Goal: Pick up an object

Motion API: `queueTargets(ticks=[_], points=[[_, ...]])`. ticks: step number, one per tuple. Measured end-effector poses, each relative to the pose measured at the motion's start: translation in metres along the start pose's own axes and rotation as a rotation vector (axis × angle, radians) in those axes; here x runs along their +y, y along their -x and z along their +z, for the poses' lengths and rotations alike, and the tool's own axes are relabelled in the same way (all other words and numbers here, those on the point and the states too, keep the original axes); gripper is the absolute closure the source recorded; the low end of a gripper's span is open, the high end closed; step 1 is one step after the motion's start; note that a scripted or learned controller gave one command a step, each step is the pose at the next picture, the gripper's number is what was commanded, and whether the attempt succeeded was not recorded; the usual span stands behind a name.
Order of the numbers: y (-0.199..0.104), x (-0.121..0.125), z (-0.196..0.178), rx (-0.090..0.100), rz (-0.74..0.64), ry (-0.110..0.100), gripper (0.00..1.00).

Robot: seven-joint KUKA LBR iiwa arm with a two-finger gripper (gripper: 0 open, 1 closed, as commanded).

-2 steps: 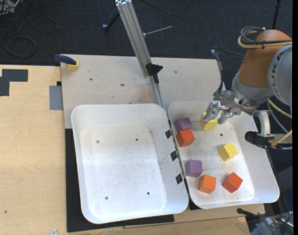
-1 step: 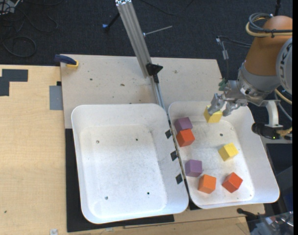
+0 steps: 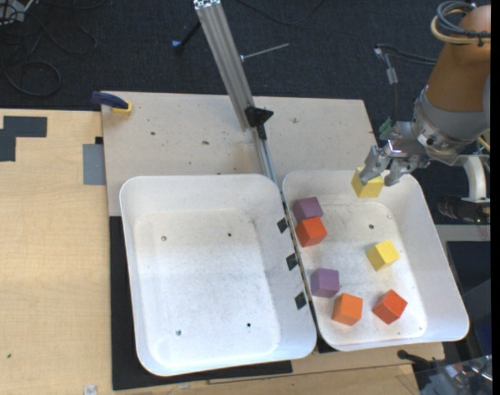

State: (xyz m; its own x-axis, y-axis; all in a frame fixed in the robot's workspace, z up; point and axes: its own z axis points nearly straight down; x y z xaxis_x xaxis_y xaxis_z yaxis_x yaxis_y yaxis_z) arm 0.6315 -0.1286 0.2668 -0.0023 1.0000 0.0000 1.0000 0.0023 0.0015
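Note:
My gripper [image 3: 380,171] hangs over the far edge of the right bin [image 3: 447,303], and its fingers are shut on a yellow block [image 3: 369,186] that is lifted above the bin floor. In the right bin lie a purple block [image 3: 307,208] touching a red block [image 3: 312,231], a second yellow block [image 3: 382,254], another purple block [image 3: 325,282], an orange block [image 3: 347,309] and a red block [image 3: 390,306].
The left bin [image 3: 151,212] sits beside the right one, with black clips along the shared rim. A slanted aluminium bar [image 3: 229,60] rises behind the bins. A blue and yellow clamp [image 3: 112,102] sits at the bench's far left corner.

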Motion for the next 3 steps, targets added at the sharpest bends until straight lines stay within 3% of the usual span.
queueTargets(ticks=[3], points=[[-0.141, -0.046, 0.013, 0.003, -0.002, -0.007, 1.00]])
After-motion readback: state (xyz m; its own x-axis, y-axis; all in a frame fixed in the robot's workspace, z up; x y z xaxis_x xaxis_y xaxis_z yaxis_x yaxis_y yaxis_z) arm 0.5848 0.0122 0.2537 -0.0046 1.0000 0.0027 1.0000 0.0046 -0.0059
